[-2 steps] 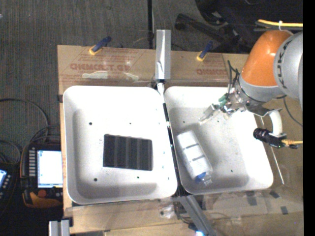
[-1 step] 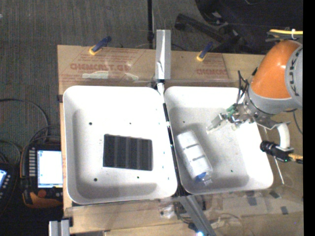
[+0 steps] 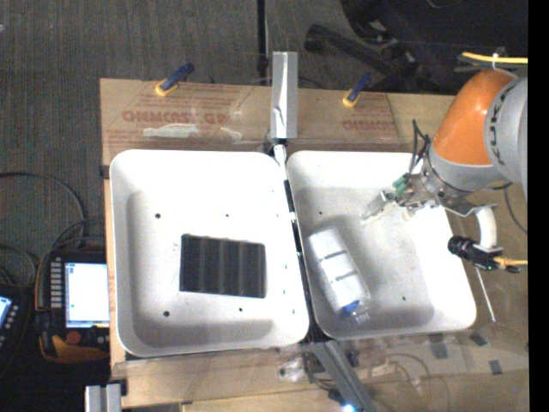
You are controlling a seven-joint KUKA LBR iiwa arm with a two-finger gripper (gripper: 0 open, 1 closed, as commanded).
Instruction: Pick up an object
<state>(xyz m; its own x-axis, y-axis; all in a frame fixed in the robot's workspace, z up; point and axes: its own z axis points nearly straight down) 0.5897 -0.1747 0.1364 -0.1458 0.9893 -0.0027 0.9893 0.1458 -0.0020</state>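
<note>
In the camera view, red mirrored lettering is printed on the brown cardboard sheet [image 3: 249, 114] lying over the desk behind the bins; it cannot be read with certainty. Black letters run down the orange band of the grey arm [image 3: 480, 131], cut off at the frame's edge.

A clear plastic water bottle with a blue cap [image 3: 337, 273] lies on its side in the right shallow white bin [image 3: 429, 303], near that bin's left wall. Its long axis runs diagonally, cap pointing toward the near right, base toward the far left.

A dark rectangular ribbed tray [image 3: 223, 266] lies flat in the left shallow white bin [image 3: 137, 230].

The gripper [image 3: 382, 206] hangs over the far part of the right bin, apart from the bottle. Whether the jaws are parted or closed cannot be told.
</note>
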